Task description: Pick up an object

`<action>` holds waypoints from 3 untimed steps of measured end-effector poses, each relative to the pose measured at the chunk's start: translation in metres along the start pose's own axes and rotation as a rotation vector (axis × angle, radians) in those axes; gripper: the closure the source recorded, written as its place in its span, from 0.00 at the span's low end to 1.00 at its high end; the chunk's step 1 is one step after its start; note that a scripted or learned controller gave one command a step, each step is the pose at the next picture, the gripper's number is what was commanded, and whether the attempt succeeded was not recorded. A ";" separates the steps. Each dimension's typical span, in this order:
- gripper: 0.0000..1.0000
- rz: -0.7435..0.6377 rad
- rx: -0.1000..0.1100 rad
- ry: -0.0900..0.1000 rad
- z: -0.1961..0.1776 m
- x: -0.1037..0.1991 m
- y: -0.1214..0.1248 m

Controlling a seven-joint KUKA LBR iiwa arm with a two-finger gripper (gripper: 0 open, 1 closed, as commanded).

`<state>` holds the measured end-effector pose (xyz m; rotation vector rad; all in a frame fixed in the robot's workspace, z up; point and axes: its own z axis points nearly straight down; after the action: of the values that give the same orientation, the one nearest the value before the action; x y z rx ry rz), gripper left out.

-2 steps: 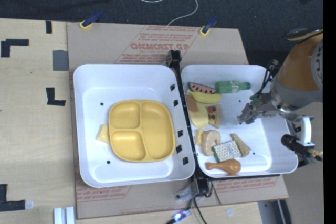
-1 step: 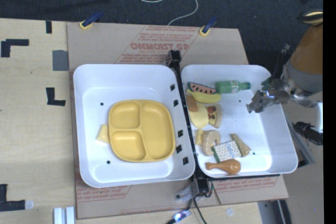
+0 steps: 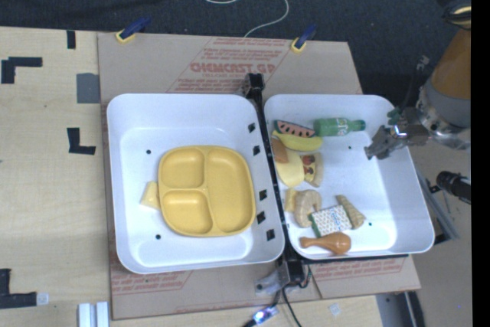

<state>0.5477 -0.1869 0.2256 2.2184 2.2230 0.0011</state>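
1. Camera view, looking down at a slant: my pincer (image 3: 380,147) sits at about 3 o'clock, over the right rim of the right bin (image 3: 398,199); the fingers look dark and small from here, so honestly I can't tell how far open they are; nothing shows between them.
2. The pickable stuff is all bunched along the right bin's left side, well apart from my pincer; green bottle (image 3: 338,125) lying on its side around 12 o'clock of that bin, watermelon slice (image 3: 294,129) just beside it, banana (image 3: 297,142) right under that.
3. Lower down: a yellowish toy food lump (image 3: 294,168), a bread-ish piece (image 3: 305,204), a small checked packet (image 3: 330,220), and a drumstick (image 3: 328,243) at 6 o'clock.
4. Left bin (image 3: 130,165): a yellow divided plate (image 3: 207,190) in the middle; a pale yellow wedge (image 3: 150,195) touching its 9 o'clock edge.
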 end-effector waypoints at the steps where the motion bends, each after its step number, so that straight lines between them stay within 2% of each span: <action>1: 1.00 -0.003 0.004 0.002 0.003 0.051 -0.017; 3: 1.00 -0.005 0.003 0.002 -0.006 0.151 -0.014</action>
<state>0.5332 -0.0364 0.2314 2.2158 2.2310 -0.0006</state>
